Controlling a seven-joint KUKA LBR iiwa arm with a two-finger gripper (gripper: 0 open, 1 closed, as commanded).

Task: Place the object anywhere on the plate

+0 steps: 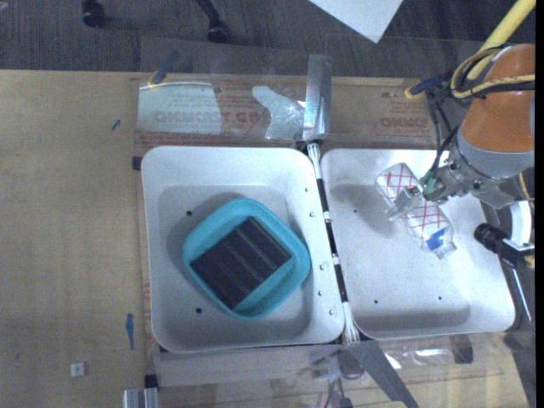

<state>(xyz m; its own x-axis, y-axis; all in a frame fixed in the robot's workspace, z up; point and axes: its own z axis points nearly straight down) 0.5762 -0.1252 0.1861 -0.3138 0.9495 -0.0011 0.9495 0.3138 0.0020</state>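
Gripper (414,195) low in right bin (382,287), on packet (416,211); finger state: cannot tell. Packet lies under and around gripper. Plate (246,257) far left in other bin, holding dark block (240,262). Pick stage, likely.

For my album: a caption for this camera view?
Gripper at a checked packet in the right bin; teal plate waits left.

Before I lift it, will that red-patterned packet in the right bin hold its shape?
Probably not: the red-patterned packet looks crumpled and thin, so likely floppy and light. Its clear wrapper may slip. It lies flat, so it shouldn't roll.
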